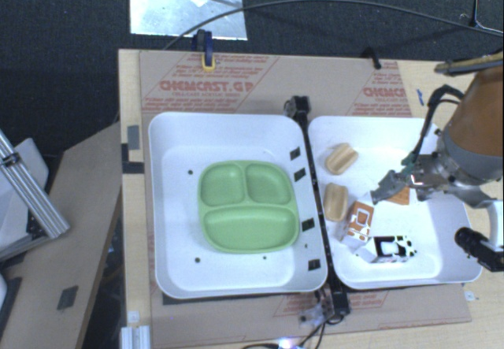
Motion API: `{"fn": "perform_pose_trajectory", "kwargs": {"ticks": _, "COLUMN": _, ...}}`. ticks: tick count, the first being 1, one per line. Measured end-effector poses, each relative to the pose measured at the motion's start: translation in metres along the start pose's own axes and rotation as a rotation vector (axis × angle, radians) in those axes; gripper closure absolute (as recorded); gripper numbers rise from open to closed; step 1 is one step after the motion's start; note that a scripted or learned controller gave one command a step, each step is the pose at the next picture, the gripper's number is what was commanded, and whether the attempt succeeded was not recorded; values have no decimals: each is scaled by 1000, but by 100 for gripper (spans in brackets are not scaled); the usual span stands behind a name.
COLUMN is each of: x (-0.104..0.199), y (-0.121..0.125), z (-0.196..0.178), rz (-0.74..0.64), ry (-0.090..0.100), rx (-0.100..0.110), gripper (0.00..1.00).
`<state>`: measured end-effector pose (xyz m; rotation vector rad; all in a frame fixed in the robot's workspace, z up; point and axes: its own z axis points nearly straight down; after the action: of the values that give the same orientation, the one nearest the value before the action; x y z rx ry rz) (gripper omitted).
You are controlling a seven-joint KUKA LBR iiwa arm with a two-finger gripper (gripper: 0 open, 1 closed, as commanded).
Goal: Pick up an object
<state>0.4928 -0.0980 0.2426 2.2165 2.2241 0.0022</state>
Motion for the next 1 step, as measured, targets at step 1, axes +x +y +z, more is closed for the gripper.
{"fn": "perform_pose_trajectory", "kwargs": {"ticks": 1, "x": -5, "y": 1, "z": 61, "rz": 3, "ry": 1, "rx": 5, "gripper": 0}}
